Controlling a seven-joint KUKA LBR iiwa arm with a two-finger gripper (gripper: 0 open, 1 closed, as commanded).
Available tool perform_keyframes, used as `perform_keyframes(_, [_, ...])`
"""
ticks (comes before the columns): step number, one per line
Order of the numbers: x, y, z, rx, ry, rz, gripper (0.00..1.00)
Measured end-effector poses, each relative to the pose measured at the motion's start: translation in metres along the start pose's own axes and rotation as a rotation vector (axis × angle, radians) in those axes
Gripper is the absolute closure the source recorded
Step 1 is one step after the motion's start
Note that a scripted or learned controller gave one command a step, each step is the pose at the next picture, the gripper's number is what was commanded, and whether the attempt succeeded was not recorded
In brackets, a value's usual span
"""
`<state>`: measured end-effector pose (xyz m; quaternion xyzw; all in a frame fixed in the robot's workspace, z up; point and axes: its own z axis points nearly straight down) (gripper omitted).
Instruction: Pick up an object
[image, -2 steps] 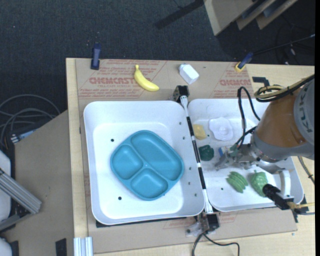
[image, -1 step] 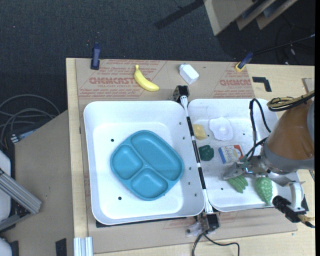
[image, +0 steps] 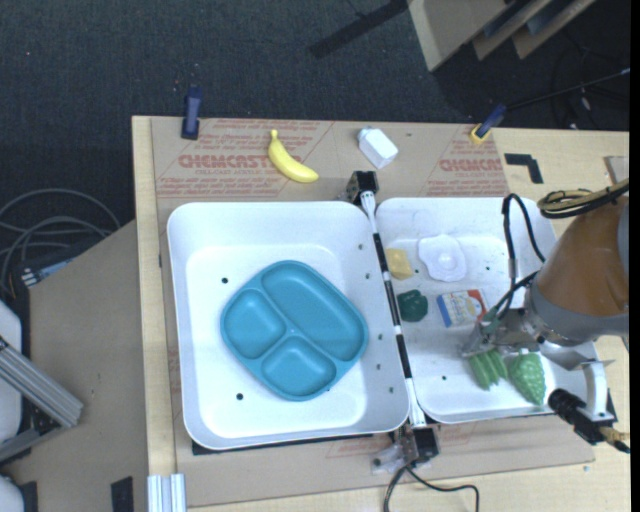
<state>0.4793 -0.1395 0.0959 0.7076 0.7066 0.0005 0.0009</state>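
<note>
Bench seen from above, two white bins side by side. The arm (image: 585, 280) enters from the right and lowers its gripper (image: 497, 337) into the right bin (image: 440, 408), over the near right quarter of the floor. Whether the fingers are open or closed cannot be told; they are blurred against the clutter.

Just below the fingers lie two green pieces, a darker one (image: 487, 368) and a paler knobbly one (image: 528, 377), both close to the bin's near rim. Just left of the fingers is a small printed packet (image: 460, 305); its writing is too small to read. Further left sit a dark green lump (image: 411, 305) and a yellow lump (image: 399, 264), both against the divider between the bins. Above the fingers lies a white lid-like piece (image: 443, 258). The mid-floor left of the green pieces is open.

The left bin (image: 200, 250) holds a blue divided tray (image: 292, 328) with bare floor all round.

Beyond the bins, a banana (image: 289, 160) and a white block (image: 378, 148) rest on cardboard (image: 230, 160) printed "CHEMCAST" in red.
</note>
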Motion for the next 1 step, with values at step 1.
perform_keyframes(1, [0.0734,0.0148,-0.0887,0.001,0.001,-0.002,1.00])
